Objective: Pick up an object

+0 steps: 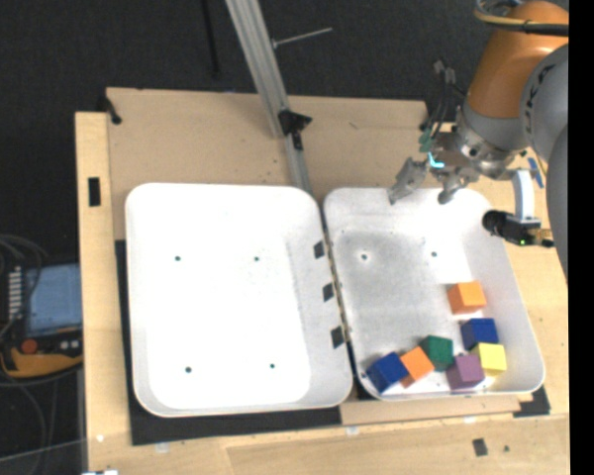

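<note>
A: Where is the pincer (423,187) right now?

B: Over the far edge of the right bin (396,275), at its back rim. The grey arm (510,77) with its orange band reaches in from the right side of the table (94,295). The two fingers are spread apart, and nothing sits between them.

A: And the blocks it might pick?

B: All are in the near right corner of that same bin, well apart from the pincer, at the opposite end of the bin. An orange cube (466,297) lies nearest to the pincer, by the right wall. Just below it is a blue cube (480,332), then a yellow cube (492,356) touching a purple cube (465,370).

A: Anything along the front wall?

B: Yes: a green cube (439,350), a second orange block (416,364) beside it, and a second blue block (387,371) at the left end of the row. The three touch or nearly touch; I cannot tell which.

A: The left bin (223,300)?

B: Only its white floor with four small dark dots. A slanted metal pole (262,62) rises behind the gap between the bins.
</note>
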Robot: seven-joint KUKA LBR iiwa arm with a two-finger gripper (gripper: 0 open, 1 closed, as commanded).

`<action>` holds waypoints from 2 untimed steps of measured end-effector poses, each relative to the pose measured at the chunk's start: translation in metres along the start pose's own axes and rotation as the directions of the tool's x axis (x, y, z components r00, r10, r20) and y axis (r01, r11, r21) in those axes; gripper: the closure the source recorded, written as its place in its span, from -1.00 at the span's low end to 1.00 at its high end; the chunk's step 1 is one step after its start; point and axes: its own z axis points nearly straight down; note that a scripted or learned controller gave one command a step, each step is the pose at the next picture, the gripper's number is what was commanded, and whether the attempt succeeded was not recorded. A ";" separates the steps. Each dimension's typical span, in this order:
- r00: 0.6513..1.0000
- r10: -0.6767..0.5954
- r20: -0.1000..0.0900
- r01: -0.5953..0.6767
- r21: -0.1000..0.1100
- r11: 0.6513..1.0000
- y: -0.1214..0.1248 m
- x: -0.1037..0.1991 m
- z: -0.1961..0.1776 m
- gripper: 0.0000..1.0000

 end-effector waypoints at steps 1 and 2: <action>1.000 -0.002 0.005 0.002 -0.004 1.000 0.001 -0.001 -0.004 -1.00; 1.000 -0.005 0.004 0.005 -0.002 1.000 0.001 0.004 0.039 -1.00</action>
